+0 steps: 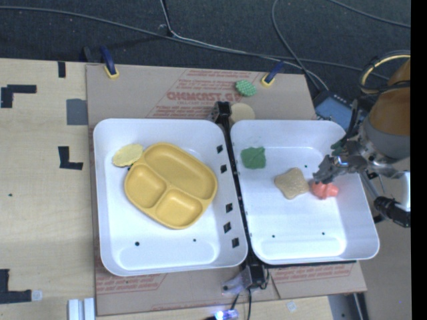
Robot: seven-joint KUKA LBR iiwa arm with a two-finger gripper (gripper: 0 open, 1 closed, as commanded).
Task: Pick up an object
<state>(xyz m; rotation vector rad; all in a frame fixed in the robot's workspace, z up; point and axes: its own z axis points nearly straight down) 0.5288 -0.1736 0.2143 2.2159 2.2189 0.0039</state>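
**Hand down at the right bin's far side, beside the orange-red piece**

The surface (40,199) carried 2 white bins side by side on a cardboard sheet (193,92). The left bin (117,245) held the biggest item, a yellow divided plate (171,184) with 3 compartments, and a small pale yellow piece (127,155) touched the plate's upper-left rim. The right bin (300,239) held 3 small things: a tan piece (291,183) near the middle, a green piece (253,157) up by the dividing wall, and an orange-red piece (326,191) just right of the tan one. The arm (390,122) came in from the right, and the hand (325,174) sat low right over the orange-red piece, at its top edge. Whether it was open or closed, I could not tell. Behind the bins, a green dotted piece (245,87) lay on the cardboard.
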